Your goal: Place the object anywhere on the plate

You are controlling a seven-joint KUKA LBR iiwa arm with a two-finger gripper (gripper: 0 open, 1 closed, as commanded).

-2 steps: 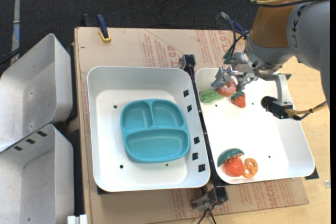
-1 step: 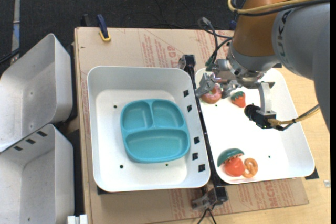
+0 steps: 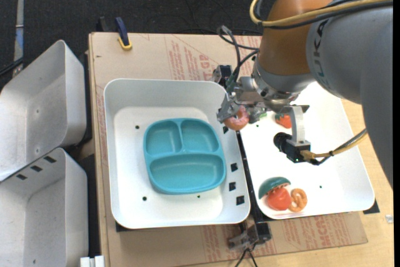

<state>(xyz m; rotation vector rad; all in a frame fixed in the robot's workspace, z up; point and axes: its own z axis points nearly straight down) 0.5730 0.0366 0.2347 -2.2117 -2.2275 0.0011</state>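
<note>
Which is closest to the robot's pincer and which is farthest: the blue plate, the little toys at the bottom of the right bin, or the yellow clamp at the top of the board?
Measured from the pincer in the camera view:
1. Blue plate, just to its left in the left bin.
2. Little toys, lower in the right bin.
3. Yellow clamp, far at the board's top-left corner.

I see a teal plastic plate w/ three compartments (image 3: 184, 155), lying flat, approx centre of the left white bin. Small pinkish-red rounded object (image 3: 237, 121) sits at the plate's 1 o'clock, over the bins' shared rim, apart from the plate.
</note>
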